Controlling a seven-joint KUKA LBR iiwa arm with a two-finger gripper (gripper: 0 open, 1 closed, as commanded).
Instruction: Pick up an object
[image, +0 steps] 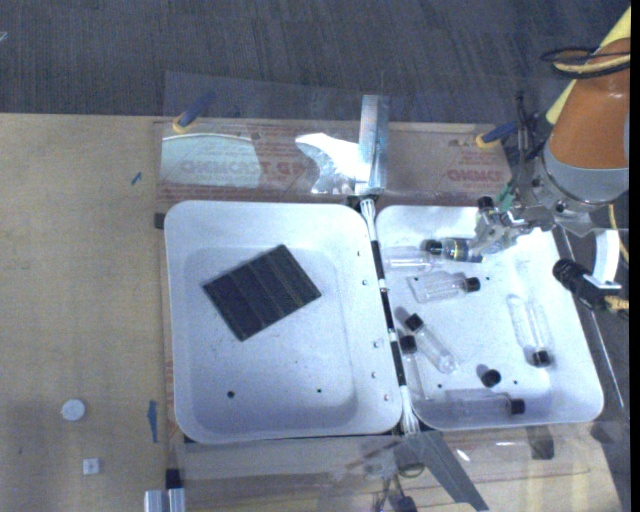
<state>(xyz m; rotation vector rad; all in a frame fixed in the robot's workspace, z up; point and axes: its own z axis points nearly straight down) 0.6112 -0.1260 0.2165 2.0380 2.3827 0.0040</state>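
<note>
The right bin (575, 395) holds several clear vials with black caps. One vial (440, 288) lies near the middle and another (430, 342) lies by the left wall. A third (527, 322) lies toward the right side. A small dark vial (447, 247) lies at the back. My gripper (492, 228) hangs low over the bin's back part, just right of that dark vial. A dark ribbed rectangular pad (262, 291) lies flat in the left bin (190, 380).
A loose black cap (490, 378) and one more vial (485, 405) lie near the right bin's front wall. A cardboard strip with clear film (250, 160) runs behind both bins. The arm's orange band (590, 110) stands over the right bin's back right corner.
</note>
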